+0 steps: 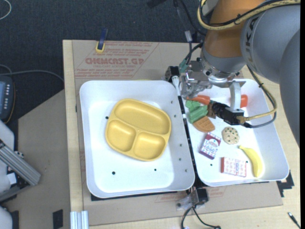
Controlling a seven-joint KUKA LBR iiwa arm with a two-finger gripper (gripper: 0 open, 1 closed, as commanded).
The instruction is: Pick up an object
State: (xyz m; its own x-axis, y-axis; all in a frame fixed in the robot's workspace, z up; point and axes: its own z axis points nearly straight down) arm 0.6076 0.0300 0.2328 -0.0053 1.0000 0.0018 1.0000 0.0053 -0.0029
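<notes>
Here's the likely target: a green toy piece (196,111), crumpled like a play-food leaf, lies in the far left corner of the right bin (275,143). It sits tight against the wall the two bins share, and the gripper (193,86) hangs over that corner, just on the piece's far side. Whether the gripper is open or closed I cannot tell, because the wrist's own bulk covers it from up here, and nothing shows as held. Against the green piece's far edge lies an orange carrot-like piece (203,99), so this corner is crowded. My read is that a descent here could catch either one, or jam against the wall. Just near of the green piece sits a brown toast-like wedge (205,124), touching it or almost so. Moving out, right and nearer: a round chocolate-chip cookie (230,135) lies alone on open floor. A purple snack packet (209,146) lies close to the shared wall, a red-and-white box (233,167) lies flat by the near rim, and a yellow banana (252,159) curves just right of that box. Those well-spaced items look like easier picks, yet the arm is lined up on the corner cluster. Across the wall, the left bin (95,175) carries a yellow divided plate (138,129), compartments up, flat in the middle, well apart from the action. Both bins rest on a cardboard sheet (119,56) with red lettering.
</notes>
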